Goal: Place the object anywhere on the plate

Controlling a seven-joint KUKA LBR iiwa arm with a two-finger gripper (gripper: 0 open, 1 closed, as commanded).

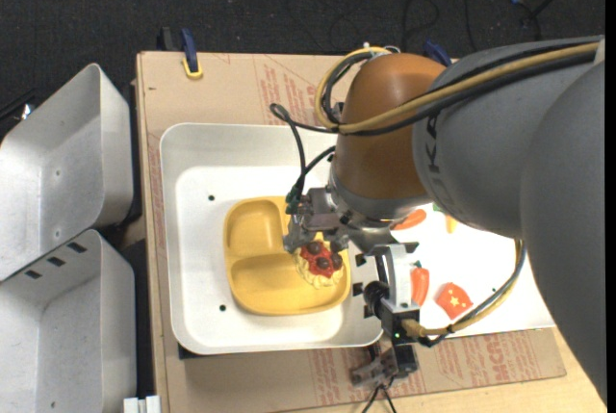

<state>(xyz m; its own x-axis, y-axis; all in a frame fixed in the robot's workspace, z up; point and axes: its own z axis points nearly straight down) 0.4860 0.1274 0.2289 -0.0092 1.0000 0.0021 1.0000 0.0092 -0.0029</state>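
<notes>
A yellow plate with two compartments lies in the left white bin. My gripper hangs under the orange wrist band, over the plate's right edge. It is shut on a small red object with a pale yellowish part just below it. The object sits at the rim of the plate's near compartment; whether it touches the plate I cannot tell.
The right bin holds an orange carrot-like piece, a red and yellow piece and another orange piece, partly under the arm. The arm's bulk covers most of that bin. Cables hang near the bench's front edge.
</notes>
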